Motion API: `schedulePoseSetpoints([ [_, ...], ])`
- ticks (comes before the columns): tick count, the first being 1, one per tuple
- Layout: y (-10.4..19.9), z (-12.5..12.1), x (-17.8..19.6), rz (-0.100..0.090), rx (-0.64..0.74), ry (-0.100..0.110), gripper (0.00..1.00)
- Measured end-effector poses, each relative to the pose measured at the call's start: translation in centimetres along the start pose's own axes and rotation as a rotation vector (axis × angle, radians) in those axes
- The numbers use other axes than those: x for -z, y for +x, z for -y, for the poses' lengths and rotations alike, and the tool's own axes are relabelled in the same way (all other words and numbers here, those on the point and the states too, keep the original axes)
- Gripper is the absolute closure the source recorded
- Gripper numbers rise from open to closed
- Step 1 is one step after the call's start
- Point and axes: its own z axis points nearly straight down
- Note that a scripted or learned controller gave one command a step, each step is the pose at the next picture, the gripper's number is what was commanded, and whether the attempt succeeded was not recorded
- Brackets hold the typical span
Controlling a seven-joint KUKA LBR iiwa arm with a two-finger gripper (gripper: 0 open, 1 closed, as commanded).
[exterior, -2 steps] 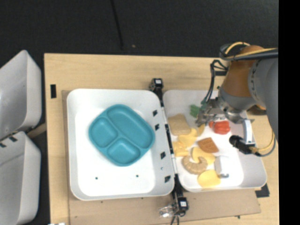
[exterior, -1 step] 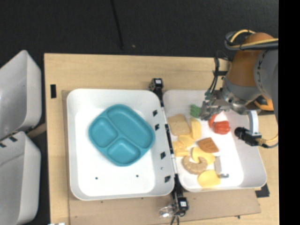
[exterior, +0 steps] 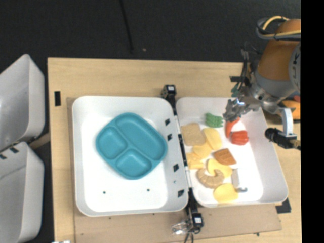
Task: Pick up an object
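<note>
My gripper (exterior: 233,113) hangs over the far part of the right bin (exterior: 268,173). Just below and in front of it lies a red toy piece (exterior: 239,136), whose upper end reaches up toward the gripper. To the gripper's left is a small green piece (exterior: 213,119). Nearer the front, the bin holds a tan round piece (exterior: 191,133), several yellow pieces (exterior: 213,138), an orange-brown piece (exterior: 226,157) and a pretzel-like piece (exterior: 209,177). Whether the gripper touches the red piece is unclear.
The left bin (exterior: 86,186) holds a teal divided plate (exterior: 131,145). A small grey item (exterior: 237,182) lies near the right bin's front. The arm's grey and orange body (exterior: 276,65) stands over the bench's far right corner.
</note>
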Motion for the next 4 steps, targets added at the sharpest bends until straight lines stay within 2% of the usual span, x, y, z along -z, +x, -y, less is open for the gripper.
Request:
schedulePoseSetpoints([
  [1, -0.1, -0.1, 2.4, -0.001, 0.001, 0.004, 1.0],
  [2, 3.9, 1.4, 2.0, -0.001, 0.001, 0.007, 1.0],
  [3, 10.1, 2.1, 2.5, -0.003, 0.004, 0.006, 1.0],
  [4, 10.8, 3.0, 1.7, 0.0, 0.0, 0.007, 1.0],
])
